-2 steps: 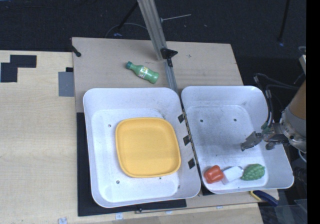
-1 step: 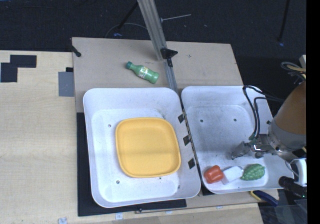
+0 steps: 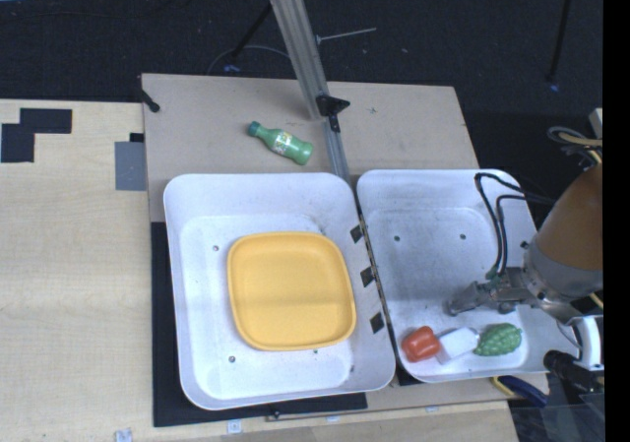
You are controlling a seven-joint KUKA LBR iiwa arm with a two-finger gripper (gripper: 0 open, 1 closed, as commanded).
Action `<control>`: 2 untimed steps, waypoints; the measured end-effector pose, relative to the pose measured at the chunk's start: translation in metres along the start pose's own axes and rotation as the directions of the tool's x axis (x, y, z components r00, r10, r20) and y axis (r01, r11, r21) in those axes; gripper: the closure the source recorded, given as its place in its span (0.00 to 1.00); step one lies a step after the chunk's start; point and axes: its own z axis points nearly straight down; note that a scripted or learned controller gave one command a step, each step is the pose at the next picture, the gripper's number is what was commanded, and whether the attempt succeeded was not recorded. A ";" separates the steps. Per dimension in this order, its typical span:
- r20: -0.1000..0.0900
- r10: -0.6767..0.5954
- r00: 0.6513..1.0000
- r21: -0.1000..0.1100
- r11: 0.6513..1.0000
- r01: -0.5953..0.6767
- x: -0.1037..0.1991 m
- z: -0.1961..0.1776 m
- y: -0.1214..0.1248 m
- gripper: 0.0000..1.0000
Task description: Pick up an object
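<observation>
Desk (image 3: 413, 125) of tan board, carrying two shallow white bins side by side. Left bin (image 3: 192, 233) held a yellow square plate (image 3: 290, 289), lying flat near the middle. Right bin (image 3: 423, 209) held three small things, all crowded into the near corner: a red pepper-like toy (image 3: 421, 343) toward the divider, a flat white piece (image 3: 457, 343) touching it on the right, and a green bumpy toy vegetable (image 3: 498, 340) just beside that — last in the row, near the bin's right wall.

Reached in from the right: the grey arm with its orange band (image 3: 581, 219), wrist low over the right bin. Claw (image 3: 463, 303) pointed left, just above the row of three things and near the white piece, yet apart from all of them. Nothing seen between the fingers. Whether open or closed — could not tell, the tips being too small and dark against the bin floor. Black cable (image 3: 492, 204) looped from the wrist across the upper part of the right bin.

Behind the bins, on the bare board, lay a small green bottle (image 3: 281, 143) on its side, cap toward the left, well apart from both bins. Close by stood a slanted aluminium rail (image 3: 303, 41), running from the far edge of the desk down to the gap between the bins. Along the divider, three small black clips (image 3: 366, 276).
</observation>
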 end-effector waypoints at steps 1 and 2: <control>0.000 0.002 1.000 -0.002 1.000 -0.002 -0.001 -0.011 0.000 1.00; 0.001 0.001 1.000 -0.004 1.000 -0.001 -0.003 -0.066 0.011 1.00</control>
